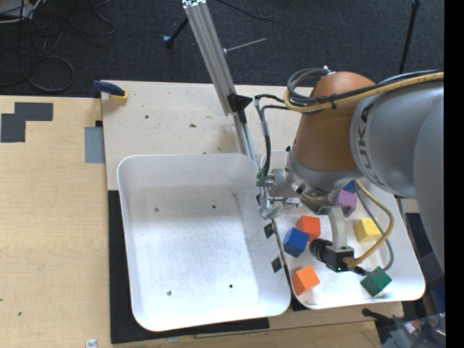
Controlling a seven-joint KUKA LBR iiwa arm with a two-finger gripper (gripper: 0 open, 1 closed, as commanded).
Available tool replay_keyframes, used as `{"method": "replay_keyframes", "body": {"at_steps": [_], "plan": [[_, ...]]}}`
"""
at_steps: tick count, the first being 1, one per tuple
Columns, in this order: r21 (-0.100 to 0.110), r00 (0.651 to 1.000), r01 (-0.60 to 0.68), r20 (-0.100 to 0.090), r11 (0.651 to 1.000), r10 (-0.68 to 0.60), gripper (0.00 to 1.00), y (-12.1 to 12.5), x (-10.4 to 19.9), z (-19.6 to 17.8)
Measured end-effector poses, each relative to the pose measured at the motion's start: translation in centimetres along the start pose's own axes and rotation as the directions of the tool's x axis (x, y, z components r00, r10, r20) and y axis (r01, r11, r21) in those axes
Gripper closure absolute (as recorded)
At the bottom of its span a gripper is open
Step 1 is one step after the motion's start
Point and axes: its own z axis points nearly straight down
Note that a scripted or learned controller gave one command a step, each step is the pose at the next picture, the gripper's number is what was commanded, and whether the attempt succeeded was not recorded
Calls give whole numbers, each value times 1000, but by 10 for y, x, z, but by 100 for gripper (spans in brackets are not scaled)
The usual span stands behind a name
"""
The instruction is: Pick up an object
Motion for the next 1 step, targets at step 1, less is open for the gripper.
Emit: {"method": "replay_keyframes", "body": {"at_steps": [1], "plan": [[-1, 1000, 0, 1, 1000, 0, 100, -5, 46, -1]]}}
